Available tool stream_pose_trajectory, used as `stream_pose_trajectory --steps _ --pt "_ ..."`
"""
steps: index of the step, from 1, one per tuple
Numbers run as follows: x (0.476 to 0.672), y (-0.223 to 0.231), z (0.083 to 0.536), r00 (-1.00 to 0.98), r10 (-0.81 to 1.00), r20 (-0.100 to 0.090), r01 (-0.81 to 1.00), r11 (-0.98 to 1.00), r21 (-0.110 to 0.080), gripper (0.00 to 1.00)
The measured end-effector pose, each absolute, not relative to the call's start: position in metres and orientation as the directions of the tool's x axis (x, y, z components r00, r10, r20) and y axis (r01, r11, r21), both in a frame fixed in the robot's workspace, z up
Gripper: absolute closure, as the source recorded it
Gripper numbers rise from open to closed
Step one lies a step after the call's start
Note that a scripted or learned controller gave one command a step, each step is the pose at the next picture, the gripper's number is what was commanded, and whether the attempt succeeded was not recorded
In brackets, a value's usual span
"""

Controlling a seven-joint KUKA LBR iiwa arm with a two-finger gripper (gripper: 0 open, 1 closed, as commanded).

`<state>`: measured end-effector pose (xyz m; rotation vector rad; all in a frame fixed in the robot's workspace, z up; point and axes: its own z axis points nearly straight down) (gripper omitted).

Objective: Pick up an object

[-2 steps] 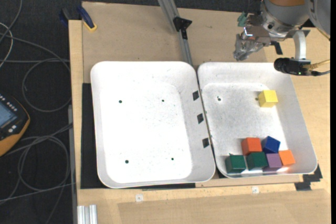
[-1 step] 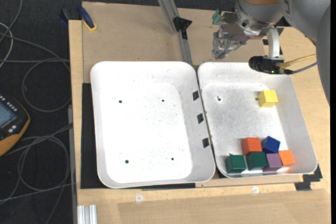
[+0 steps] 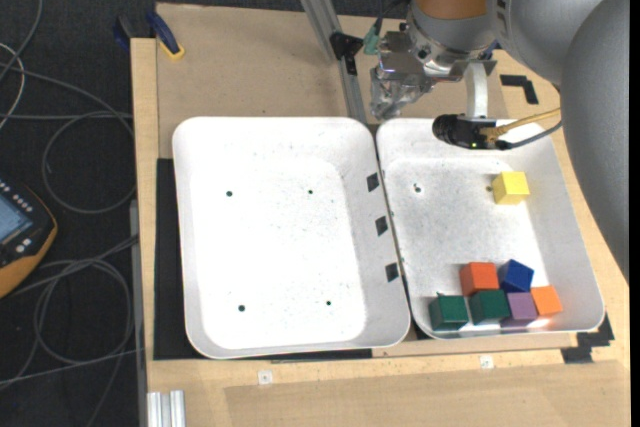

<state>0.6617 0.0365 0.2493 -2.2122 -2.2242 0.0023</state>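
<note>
A yellow block [image 3: 510, 187] lies alone in the upper right part of the right bin [image 3: 440, 235]. Several blocks cluster at that bin's front edge: an orange one [image 3: 479, 276], a blue one [image 3: 516, 275], a second orange one [image 3: 546, 300], a purple one [image 3: 521, 306] and two dark green ones [image 3: 489, 305] [image 3: 449, 311]. My gripper [image 3: 392, 100] hangs over the back edge where the two bins meet, well away from all the blocks. I see nothing between its fingers.
The left bin [image 3: 270, 235] lies beside the right one. A slanted metal post [image 3: 320, 5] rises just behind the gripper. A black fitting with a cable [image 3: 470, 130] sits at the right bin's back rim. Cables lie on the floor at the left.
</note>
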Motion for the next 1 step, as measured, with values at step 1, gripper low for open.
stream_pose_trajectory --steps 1 --pt "0.6557 0.0880 0.2346 -0.006 1.000 0.003 1.000 0.006 -0.004 1.00"
